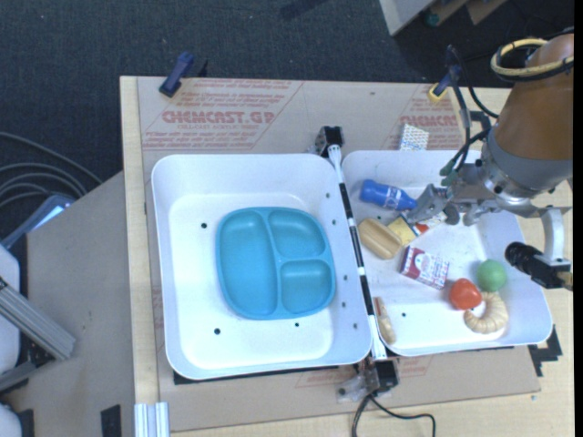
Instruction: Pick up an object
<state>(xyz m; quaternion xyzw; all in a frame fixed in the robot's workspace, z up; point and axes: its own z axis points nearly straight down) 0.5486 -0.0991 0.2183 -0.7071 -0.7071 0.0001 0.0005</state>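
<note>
Claw (pixel 435 209) sits low over the right bin (pixel 537 328), near its upper middle; whether its fingers are spread or pressed together cannot be told. Nothing is visibly pinched. Blue bottle (pixel 386 195) lies just left of the claw. Yellow block (pixel 380 238) lies below-left, close by. Red packet (pixel 424 268) lies directly below. Red ball (pixel 465 293), green ball (pixel 493 275) and pastry (pixel 488 316) lie below-right, farther off. Blue divided plate (pixel 273 262) rests well left, in the left bin (pixel 182 198).

Even, bright overhead light; soft shadows, white bins (pixel 173 244) slightly glaring, mild blur.
</note>
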